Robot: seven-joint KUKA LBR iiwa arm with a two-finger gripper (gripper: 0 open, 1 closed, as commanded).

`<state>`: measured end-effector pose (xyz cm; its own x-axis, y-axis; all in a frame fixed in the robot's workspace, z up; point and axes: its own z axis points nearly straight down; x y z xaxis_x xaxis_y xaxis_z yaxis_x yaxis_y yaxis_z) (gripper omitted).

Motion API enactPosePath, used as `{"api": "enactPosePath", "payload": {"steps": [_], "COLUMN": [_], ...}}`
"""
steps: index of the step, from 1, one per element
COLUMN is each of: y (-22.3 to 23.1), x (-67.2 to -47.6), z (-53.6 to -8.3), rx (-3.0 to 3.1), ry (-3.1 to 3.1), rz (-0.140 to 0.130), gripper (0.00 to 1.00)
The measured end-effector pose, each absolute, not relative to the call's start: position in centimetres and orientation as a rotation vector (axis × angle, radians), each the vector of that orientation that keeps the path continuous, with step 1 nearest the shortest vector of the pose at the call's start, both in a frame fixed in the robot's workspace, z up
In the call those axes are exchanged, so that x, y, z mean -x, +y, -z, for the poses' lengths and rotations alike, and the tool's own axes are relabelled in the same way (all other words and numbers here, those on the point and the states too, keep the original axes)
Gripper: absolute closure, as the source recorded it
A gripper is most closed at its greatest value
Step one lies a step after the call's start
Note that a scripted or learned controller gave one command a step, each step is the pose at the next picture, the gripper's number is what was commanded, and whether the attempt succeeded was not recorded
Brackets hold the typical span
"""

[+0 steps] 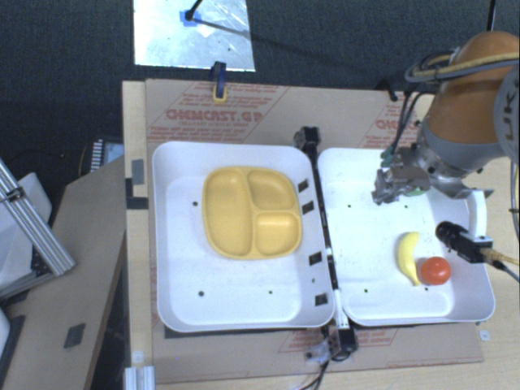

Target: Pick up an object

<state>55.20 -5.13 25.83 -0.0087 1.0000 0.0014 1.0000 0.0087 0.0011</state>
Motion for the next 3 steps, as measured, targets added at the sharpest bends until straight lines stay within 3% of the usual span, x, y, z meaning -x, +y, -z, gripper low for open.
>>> {"api": "enactPosePath", "payload": {"steps": [3], "y": [9.5], "x": [-53.6], "z": [-23.9], "rx": [2.213], "ry": [-2.23], "rz": [0.001], "gripper": [1.0]}}
